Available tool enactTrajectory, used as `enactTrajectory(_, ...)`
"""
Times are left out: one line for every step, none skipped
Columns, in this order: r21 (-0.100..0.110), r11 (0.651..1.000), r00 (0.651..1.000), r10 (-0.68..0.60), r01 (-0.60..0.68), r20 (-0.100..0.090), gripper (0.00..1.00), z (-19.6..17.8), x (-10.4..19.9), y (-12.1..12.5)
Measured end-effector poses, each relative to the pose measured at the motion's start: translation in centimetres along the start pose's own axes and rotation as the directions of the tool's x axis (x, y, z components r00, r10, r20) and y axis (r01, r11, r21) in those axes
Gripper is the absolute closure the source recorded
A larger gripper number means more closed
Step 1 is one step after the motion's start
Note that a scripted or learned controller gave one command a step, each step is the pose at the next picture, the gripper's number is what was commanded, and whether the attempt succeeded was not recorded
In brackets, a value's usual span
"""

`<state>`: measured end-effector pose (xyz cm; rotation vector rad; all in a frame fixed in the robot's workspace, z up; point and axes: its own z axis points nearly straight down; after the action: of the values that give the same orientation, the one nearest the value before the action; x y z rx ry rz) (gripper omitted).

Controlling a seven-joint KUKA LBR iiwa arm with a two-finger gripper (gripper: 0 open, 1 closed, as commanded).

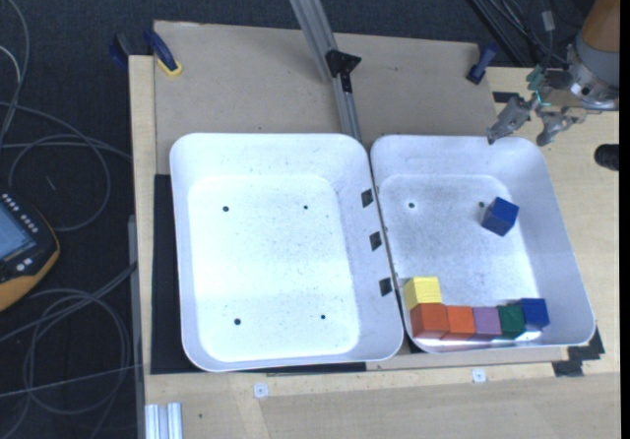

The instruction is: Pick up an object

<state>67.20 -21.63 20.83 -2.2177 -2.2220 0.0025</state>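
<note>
A lone blue cube point(500, 216) lies tilted in the upper right of the right-hand shallow white bin point(448, 156), well apart from the other blocks. Along that bin's near wall runs a row: a yellow cube point(424, 290) above an orange-red block point(429, 319), then an orange block point(460, 320), a purple block point(487, 321), a green block point(511, 317) and a second blue block point(534, 311). The two-finger gripper point(526, 127), fingers spread and gripping nothing, hovers over the bin's far right rim. The left-hand white bin point(183, 230) adjoins it.
</note>
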Motion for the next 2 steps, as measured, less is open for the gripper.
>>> enactTrajectory(0.001,1.0,1.0,-0.001,0.001,0.0,0.0,0.0,0.02,0.0)
enactTrajectory(0.0,1.0,1.0,0.0,0.0,0.0,0.0,0.01,0.02,0.0)
